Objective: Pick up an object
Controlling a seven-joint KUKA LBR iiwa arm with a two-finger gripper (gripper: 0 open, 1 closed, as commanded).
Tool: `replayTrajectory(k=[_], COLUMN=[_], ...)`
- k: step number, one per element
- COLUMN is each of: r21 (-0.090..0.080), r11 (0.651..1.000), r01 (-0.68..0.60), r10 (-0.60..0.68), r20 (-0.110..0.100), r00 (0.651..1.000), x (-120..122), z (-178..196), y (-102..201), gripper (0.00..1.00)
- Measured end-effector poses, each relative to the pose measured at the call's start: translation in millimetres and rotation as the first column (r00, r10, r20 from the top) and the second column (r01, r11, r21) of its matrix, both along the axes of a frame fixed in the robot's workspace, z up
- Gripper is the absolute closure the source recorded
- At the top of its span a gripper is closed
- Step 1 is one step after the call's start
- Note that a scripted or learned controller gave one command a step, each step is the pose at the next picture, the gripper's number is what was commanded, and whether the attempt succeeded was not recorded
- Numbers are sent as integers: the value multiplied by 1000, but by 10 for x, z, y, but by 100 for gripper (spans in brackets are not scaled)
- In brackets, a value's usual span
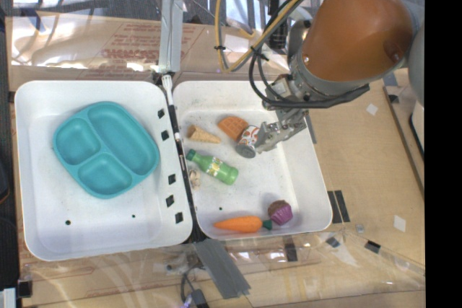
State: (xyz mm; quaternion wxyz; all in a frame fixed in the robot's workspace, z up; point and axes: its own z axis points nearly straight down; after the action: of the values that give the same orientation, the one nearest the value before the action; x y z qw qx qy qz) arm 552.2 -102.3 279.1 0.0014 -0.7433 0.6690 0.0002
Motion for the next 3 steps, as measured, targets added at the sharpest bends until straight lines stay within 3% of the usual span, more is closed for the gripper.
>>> replayTrajectory(k=[1, 2, 3], r21=[-3, -3, -2], r11=[977, 970, 873], r01=[215, 245, 488], r10=[-215, -245, -488], r20=[2, -4, 4], r00=[977, 970, 873], x=[-421, -571, -746], z=[382, 199, 787], y=[-650, -1089, -1088], gripper=[100, 100, 100])
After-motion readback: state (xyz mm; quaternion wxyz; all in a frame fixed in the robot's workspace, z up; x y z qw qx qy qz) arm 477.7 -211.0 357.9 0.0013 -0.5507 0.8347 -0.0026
